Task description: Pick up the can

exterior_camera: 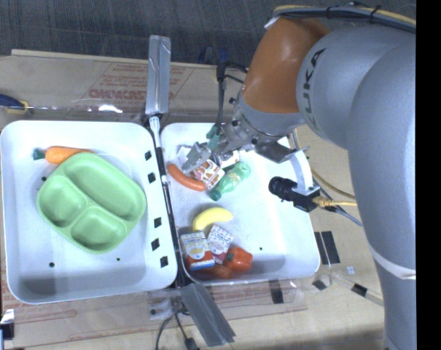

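I see the arm (351, 100) reaching in from the right, its tool (200, 154) low over the right bin (278, 224); whether it's apart or together, I cannot tell. Near me in that bin, the can (196, 248) lies beside a carton (220, 237) and a banana (212, 216). The left bin (16, 217) holds a green tray (91, 201) and a carrot (65, 153). Cardboard (82, 79) covers the table behind.

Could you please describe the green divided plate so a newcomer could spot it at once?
Look in the left bin of the two. The green divided plate lies near its middle, just below an orange carrot. It is the largest item there, pale green, with three compartments.
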You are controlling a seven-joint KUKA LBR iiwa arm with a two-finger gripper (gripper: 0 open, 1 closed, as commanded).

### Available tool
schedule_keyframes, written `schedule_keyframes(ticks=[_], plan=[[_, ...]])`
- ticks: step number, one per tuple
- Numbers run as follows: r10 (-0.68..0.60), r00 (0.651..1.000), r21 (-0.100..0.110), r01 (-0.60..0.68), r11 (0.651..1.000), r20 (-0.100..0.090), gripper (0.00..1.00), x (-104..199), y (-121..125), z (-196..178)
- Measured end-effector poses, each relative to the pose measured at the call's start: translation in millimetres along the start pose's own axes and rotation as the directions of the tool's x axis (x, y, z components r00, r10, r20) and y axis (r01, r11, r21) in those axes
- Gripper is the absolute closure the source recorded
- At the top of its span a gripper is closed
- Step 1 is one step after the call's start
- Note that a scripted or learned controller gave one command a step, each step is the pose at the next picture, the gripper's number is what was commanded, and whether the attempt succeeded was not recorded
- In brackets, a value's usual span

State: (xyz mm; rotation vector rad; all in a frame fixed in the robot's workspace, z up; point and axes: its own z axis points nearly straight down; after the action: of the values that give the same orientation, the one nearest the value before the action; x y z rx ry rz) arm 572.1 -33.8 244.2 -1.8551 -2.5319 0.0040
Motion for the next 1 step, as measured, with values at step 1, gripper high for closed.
schedule_keyframes(ticks=[1], plan=[[-0.166,0.986,-0.002,0.166,0.986,0.000,0.00,-50.0,-73.5,-29.8]])
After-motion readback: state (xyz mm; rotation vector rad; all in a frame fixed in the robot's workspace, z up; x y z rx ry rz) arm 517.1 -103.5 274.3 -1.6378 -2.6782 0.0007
